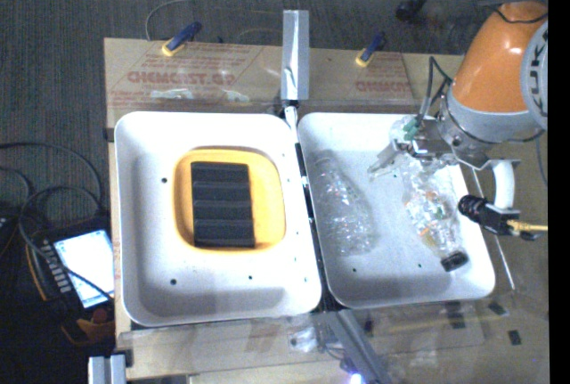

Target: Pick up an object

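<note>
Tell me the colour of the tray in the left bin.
Yellow, with a black ribbed insert; the tray shows in the camera view.

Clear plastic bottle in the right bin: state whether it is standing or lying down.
Lying down. The clear plastic bottle rests on its side on the floor of the right bin, its length running along the bin floor, left of the gripper.

We see a robotics lab: clamps (181, 37) pin cardboard behind the white bins (142, 151); cables cross carpet nearby.
</note>
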